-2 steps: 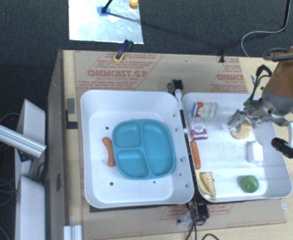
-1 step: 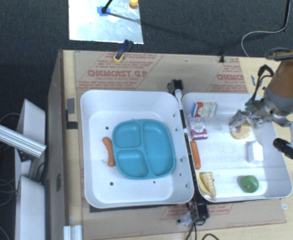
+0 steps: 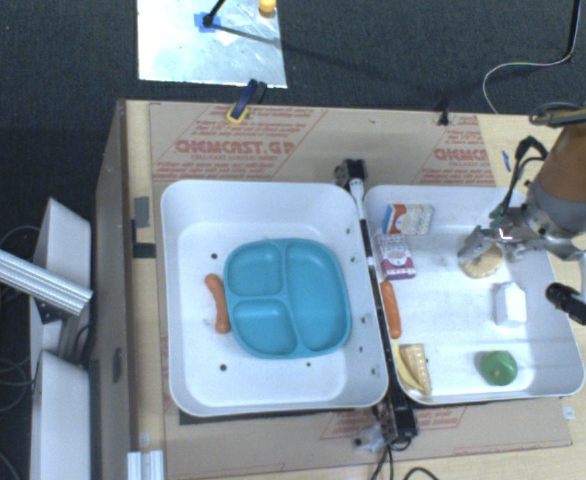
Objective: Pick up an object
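Observation:
My gripper reaches in from the right and hangs over the upper right part of the right bin. Directly below and touching its tip lies a beige round piece. A white block rests just to the lower right of it. A green round object sits near the bin's front right corner. Along the bin's left side are a small white carton, a red packet, an orange sausage and a yellowish wedge.
The left bin bears a blue divided plate, and a second orange sausage lies beside it. The divider between the bins runs close to the carton and packet. A black part of the arm juts over the right bin's right rim.

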Controlling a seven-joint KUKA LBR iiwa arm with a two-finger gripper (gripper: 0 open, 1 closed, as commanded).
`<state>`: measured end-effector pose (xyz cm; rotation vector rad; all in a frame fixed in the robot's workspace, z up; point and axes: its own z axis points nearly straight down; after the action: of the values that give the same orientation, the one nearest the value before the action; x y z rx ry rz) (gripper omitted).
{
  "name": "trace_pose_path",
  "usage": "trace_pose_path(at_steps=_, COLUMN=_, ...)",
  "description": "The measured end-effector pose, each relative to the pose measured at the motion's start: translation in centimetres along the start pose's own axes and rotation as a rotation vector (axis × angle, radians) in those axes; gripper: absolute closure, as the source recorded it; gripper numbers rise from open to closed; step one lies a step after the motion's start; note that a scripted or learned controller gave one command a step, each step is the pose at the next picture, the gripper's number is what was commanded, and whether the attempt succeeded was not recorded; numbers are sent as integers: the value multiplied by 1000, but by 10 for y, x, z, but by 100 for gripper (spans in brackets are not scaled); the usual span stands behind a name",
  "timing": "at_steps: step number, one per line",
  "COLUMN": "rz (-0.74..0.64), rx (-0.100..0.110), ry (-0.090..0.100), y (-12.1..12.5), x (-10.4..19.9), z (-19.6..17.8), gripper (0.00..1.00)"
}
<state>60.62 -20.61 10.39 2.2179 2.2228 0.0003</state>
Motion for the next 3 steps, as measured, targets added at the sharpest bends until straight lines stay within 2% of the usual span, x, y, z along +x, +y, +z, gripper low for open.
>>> trace_pose_path(at_steps=2, rz=0, rx=0, ry=0, y=-2, x=0, z=19, gripper=0)
trace_pose_path(at_steps=3, rz=-1, rx=-4, ry=-1, y=-1, x=0, z=8, gripper=100)
